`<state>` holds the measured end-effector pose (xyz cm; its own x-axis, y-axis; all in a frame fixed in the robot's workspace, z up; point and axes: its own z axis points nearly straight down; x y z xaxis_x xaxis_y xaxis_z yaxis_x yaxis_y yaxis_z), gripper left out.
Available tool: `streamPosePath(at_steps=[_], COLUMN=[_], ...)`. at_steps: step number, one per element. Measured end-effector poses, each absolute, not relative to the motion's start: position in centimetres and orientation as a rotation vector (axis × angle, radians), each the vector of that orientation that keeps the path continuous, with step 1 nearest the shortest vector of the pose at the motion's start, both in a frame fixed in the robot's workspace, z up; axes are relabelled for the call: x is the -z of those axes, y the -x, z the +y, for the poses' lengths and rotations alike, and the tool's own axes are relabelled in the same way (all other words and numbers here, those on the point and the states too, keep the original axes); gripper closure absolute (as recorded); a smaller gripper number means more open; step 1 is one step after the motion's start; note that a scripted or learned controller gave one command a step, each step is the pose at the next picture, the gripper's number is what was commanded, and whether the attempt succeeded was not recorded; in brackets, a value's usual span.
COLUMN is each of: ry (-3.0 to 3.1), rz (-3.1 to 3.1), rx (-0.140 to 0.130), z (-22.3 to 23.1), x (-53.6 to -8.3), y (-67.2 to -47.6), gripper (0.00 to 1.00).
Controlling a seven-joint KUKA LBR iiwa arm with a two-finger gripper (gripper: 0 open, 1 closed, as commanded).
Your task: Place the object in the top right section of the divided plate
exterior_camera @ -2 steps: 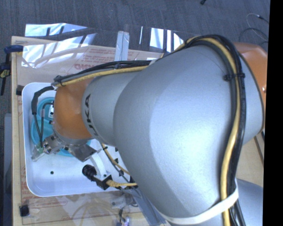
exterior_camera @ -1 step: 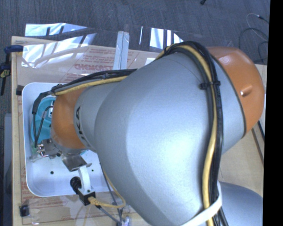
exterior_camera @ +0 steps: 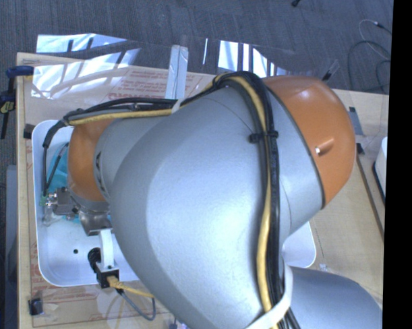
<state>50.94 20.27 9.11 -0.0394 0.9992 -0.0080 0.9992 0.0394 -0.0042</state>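
My grey arm (exterior_camera: 211, 208) with its orange band (exterior_camera: 308, 137) looms close to the camera and covers most of both bins. Its wrist reaches down into the left white bin (exterior_camera: 60, 270). The gripper (exterior_camera: 57, 204) sits low near that bin's left wall, mostly hidden behind the wrist. Something teal (exterior_camera: 57, 167) lies just above the gripper by the left wall; I cannot tell what it is or whether the gripper touches it.
A black and yellow cable (exterior_camera: 265, 196) runs along the arm. A small white bracket with a black and orange part (exterior_camera: 101, 258) hangs over the bin's front. A sliver of the right bin (exterior_camera: 304, 251) peeks out under the arm. The bench's far edge carries shiny panels (exterior_camera: 88, 48).
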Motion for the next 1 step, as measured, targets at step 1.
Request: streamPosePath(at_steps=[1], ry=[-2.555], rz=[1.82], rx=[-0.023], z=[20.08], x=[-9.53], y=[-48.09], gripper=[0.0])
